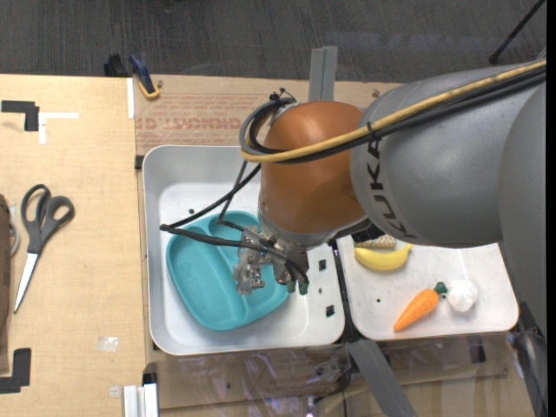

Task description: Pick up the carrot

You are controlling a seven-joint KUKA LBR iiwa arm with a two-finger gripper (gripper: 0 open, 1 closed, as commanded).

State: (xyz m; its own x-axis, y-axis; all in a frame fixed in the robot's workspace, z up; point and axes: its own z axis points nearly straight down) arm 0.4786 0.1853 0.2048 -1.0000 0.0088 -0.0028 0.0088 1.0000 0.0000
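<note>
The carrot (417, 309) lies in the right bin (486, 320), near that bin's front edge, tilted with its green top toward a white round object (461, 295) that sits just beside it. A banana (383, 255) lies farther back in the same bin, partly covered by the arm (434, 172). Bare bin floor separates the carrot from the banana and from the front rim.

The gripper (261, 272) hangs over the left bin (156, 259), above the right part of a teal dish (195, 276), well apart from the carrot. The divider between the two bins lies between gripper and carrot. Nothing is visible between the fingers; whether they are spread or closed cannot be determined, since dark cables and metal parts clutter that area. Whether the gripper touches the dish also cannot be determined.

The orange band and grey body of the arm cover the rear portion of both bins, including the back of the right bin. The arm is cut off at the right edge. A yellow cable (408, 120) runs along the arm, and black cables loop down to the gripper.

The bins rest on a desk (69, 320) of light wood. Scissors (35, 233) lie on its left part, well apart from the bins. A brown cardboard sheet (200, 120) with red print lies behind the left bin. Dark carpeted floor (261, 16) runs beyond the desk at the top.
</note>
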